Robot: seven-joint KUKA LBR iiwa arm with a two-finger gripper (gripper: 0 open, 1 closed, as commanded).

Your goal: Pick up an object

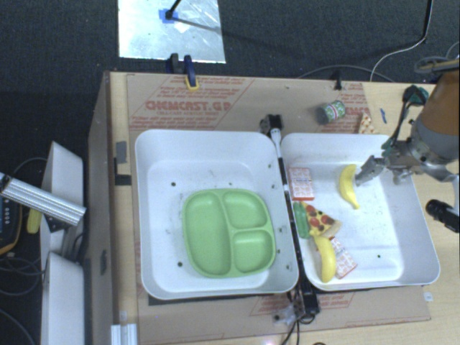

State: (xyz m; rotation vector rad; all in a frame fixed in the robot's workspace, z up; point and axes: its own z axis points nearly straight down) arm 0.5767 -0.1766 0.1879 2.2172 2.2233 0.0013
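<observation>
Hovering at right of frame: gripper [368,169] over right bin [410,264], fingers spread, pinching nothing, just beside banana [348,186]. Arm [440,124] enters from right edge, wrist angled down-left.

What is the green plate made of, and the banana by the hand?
The green plate looks like smooth plastic: one even colour, moulded compartments, soft shine. The banana near the hand is probably a plastic toy, plain uniform yellow, though that is hard to tell.

arm [440,124]: cut off by the right picture edge
gripper [368,169]: fingers too small and blurred to read
packets [300,183]: print too small to read
can [333,111]: label unreadable
</observation>
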